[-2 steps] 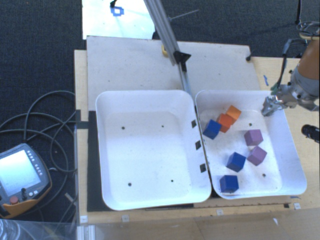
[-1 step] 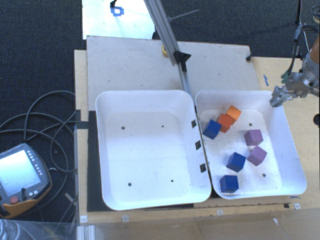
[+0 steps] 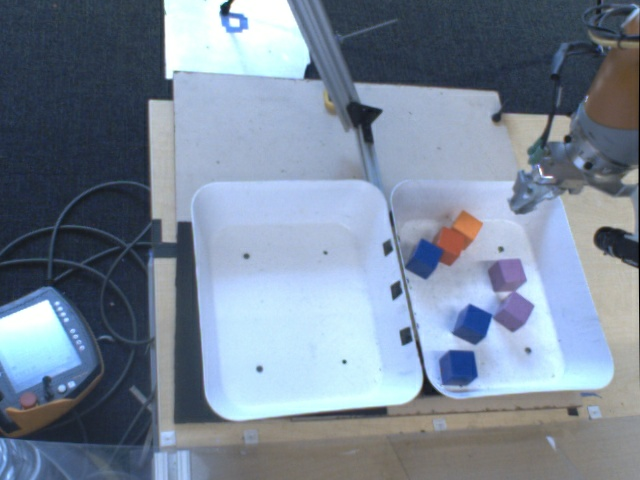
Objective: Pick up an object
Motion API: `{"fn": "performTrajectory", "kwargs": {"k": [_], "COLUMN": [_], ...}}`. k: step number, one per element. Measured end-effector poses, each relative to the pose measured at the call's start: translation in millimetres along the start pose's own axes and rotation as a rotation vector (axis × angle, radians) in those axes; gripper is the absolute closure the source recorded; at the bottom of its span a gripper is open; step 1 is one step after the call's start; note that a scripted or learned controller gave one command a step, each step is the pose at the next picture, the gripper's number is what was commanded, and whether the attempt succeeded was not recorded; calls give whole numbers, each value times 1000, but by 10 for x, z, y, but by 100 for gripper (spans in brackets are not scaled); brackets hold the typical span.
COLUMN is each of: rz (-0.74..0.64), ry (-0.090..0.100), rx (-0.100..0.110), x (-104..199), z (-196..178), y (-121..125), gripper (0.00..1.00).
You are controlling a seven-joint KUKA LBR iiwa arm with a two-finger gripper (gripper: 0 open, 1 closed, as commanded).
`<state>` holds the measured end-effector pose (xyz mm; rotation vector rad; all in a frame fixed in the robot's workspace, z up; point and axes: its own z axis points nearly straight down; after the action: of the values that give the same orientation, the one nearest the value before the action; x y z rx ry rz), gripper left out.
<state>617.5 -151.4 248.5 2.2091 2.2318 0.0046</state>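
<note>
The right bin (image 3: 585, 298) holds several small cubes. An orange cube (image 3: 466, 227) sits near its back, touching a red-orange cube (image 3: 449, 245), with a blue cube (image 3: 424, 259) beside them. Two purple cubes (image 3: 507, 275) (image 3: 514, 311) lie toward the right. Two more blue cubes (image 3: 472, 323) (image 3: 458, 367) sit near the front. My gripper (image 3: 527, 194) hangs over the right bin's back rim, above and to the right of the orange cube, with nothing seen in it.
The left bin (image 3: 215, 268) stands beside the right one, separated by a shared rim with black clips. A metal pole (image 3: 325, 43) slants over the back board. Cables and a teach pendant (image 3: 40, 353) lie off the bench at left.
</note>
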Motion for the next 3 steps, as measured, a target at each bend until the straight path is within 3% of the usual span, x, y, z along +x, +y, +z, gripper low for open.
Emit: {"fn": "performTrajectory", "kwargs": {"k": [2,3], "rz": [0,-1], "ry": [1,1], "rx": [4,1], "x": [997,1552], "z": [141,142], "y": [-292,-238], "gripper": [100,100]}}
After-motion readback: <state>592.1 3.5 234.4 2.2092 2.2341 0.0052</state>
